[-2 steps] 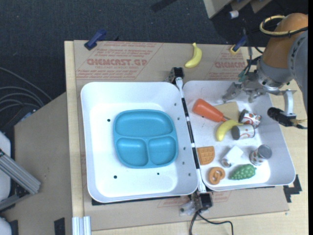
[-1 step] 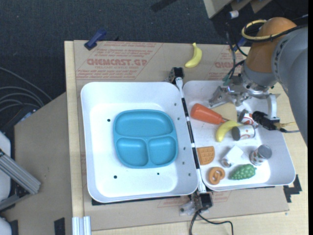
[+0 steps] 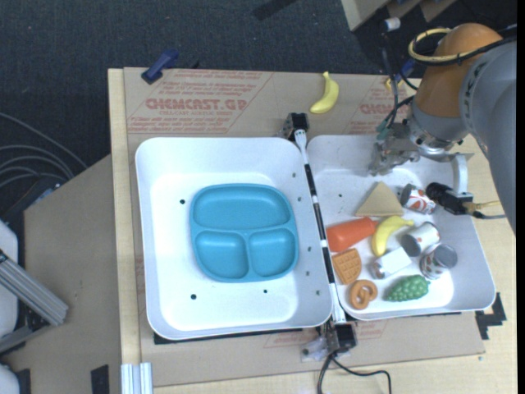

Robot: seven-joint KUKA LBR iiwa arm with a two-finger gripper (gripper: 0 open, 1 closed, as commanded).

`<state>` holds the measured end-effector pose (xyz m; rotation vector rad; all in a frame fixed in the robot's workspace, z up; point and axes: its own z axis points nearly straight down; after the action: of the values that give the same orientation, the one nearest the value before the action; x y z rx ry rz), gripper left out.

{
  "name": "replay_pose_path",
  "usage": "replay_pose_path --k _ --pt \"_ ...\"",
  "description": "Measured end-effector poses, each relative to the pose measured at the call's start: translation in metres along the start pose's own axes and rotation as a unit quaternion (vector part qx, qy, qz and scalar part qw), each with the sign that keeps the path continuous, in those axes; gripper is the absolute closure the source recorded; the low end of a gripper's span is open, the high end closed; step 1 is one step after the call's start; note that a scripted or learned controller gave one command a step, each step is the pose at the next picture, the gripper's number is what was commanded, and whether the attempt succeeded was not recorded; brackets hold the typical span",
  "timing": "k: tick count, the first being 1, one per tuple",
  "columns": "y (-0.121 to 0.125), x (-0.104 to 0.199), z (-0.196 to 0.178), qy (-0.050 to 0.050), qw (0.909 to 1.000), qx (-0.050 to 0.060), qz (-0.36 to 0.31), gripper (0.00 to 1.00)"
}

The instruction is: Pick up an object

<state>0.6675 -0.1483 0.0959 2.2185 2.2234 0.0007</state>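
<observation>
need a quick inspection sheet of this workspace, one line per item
surface: brown board bench bearing a left white plastic bin and a right white plastic bin side by side
job's things: right bin holds a yellow toy banana, orange toy carrot, green toy grapes, brown pretzel, tan wedge
clutter: blue three-section plastic tray in left bin; second yellow banana on the board behind the bins
grippers: end effector over the right bin's back, finger state unclear
cables: grey cables on floor at left
surroundings: dark carpet
</observation>
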Motion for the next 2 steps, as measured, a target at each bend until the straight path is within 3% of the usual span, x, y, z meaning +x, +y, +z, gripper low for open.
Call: replay_pose_path --k 1,2 --pt "0.000 0.000 0.000 0.000 1.0000 0.000 0.000 0.00" --pt "-0.001 0.024 0.011 0.001 1.0000 0.002 0.001 0.00"
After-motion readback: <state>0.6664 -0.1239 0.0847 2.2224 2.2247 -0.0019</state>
